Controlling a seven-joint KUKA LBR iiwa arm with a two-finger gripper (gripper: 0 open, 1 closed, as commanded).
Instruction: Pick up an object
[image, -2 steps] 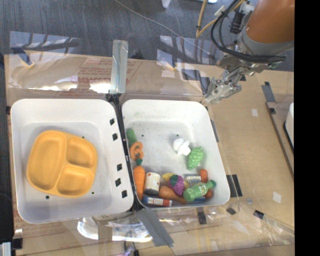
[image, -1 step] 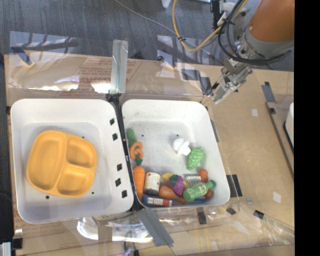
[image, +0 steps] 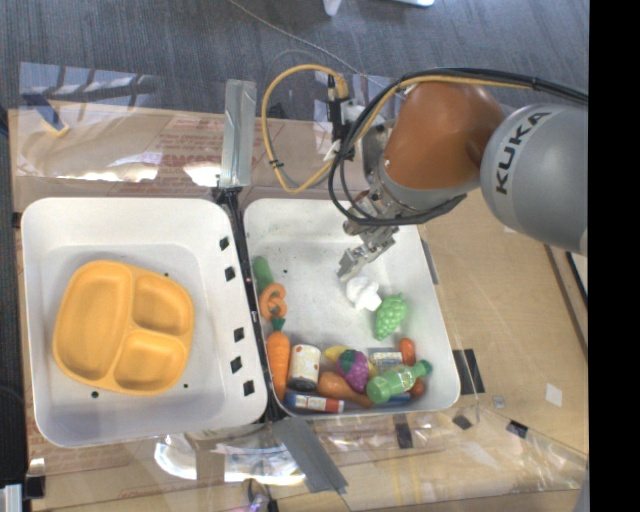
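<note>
While the arm reaches in from the right, its end effector (image: 362, 255) hangs low over the right bin (image: 435, 300), just above a small white object (image: 363, 292) beside the green grapes (image: 390, 314); whether it is released or clenched, I cannot tell. Most toys lie heaped along the near wall, likely hard to single out. 1 yellow divided tray (image: 122, 326) sits in the left bin (image: 40, 230).
</note>
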